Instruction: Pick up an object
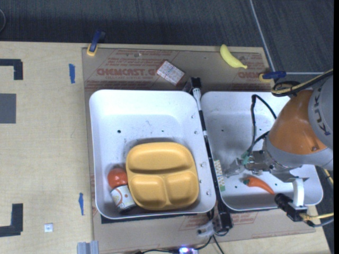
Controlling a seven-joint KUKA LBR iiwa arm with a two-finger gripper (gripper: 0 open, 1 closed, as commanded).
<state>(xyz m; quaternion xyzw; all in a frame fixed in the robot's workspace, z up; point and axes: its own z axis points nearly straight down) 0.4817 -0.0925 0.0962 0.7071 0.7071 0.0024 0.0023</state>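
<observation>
orange carrot-like toy (pixel 259 183) lies on the floor of the right bin (pixel 228 110), near its front wall, just beside the hand (pixel 244 165). hand sits low in that bin under the grey-and-orange arm (pixel 296 131); cannot tell whether it is clenched or released, wrist hides the tips. nothing seen in its grip. judgement: arm is placed for a try at the carrot toy, closest loose thing. left bin (pixel 106 110) holds a yellow divided tray (pixel 161 173), with a red-capped small item (pixel 117 178) and a white-orange can (pixel 123 196) wedged between tray and bin wall, hard to reach. on the desk behind the bins: a banana (pixel 232 57) and a small patterned box (pixel 169 72), well apart from the arm.
</observation>
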